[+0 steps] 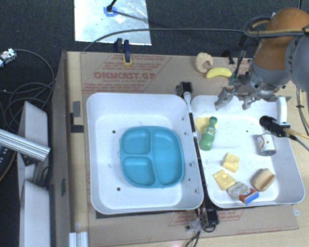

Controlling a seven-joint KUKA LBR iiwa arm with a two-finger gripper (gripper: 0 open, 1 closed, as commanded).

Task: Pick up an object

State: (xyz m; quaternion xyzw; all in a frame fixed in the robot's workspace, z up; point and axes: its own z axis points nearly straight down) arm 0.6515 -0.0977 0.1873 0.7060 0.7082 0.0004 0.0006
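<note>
floor (31,14): dark carpet | bench (144,71): tan board | cables (20,81): black

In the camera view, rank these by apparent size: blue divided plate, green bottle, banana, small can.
1. blue divided plate, by far
2. green bottle
3. banana, close to the bottle, so that order is unsure
4. small can

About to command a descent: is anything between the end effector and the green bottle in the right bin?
Nothing visible. The end effector sits over the right bin's far edge; bare bin floor separates it from the green bottle.
</note>
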